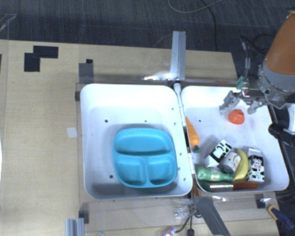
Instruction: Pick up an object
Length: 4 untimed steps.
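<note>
My gripper point(242, 104) hangs over the far part of the right bin point(206, 102), its two fingers spread open. A small orange-red object point(236, 116) lies on the bin floor just below and between the fingertips, and I cannot tell whether they touch it. The grey arm with its orange band point(286, 43) comes in from the upper right.
The right bin's near corner holds a green bottle point(214, 174), a yellow banana point(242, 163), a can point(229, 162), two black-and-white items point(219, 151) point(256, 167), and an orange carrot point(191, 134) by the divider. A blue divided tray point(145, 156) lies in the left bin point(96, 132).
</note>
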Tool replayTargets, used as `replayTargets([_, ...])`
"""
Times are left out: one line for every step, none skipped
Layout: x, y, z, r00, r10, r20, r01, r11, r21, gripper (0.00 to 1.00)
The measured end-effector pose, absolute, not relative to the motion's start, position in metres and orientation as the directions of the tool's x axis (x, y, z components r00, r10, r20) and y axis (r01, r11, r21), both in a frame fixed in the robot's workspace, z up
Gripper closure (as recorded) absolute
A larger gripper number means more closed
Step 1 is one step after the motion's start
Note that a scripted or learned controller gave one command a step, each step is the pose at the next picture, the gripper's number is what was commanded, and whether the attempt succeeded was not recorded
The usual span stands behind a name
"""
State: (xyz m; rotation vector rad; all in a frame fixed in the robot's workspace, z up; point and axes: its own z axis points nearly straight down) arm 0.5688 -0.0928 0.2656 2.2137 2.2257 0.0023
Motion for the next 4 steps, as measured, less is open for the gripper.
replayTargets([0.603,-0.160,0.179,0.121,0.993,0.000,0.993,-0.121,0.002,0.00])
replayTargets([0.640,-0.187,0.088,0.022,1.000,-0.002,1.000,-0.022,0.009,0.00])
replayTargets([0.640,-0.187,0.088,0.022,1.000,-0.002,1.000,-0.022,0.009,0.00])
replayTargets([0.642,-0.185,0.101,0.018,1.000,-0.003,1.000,-0.018,0.016,1.00])
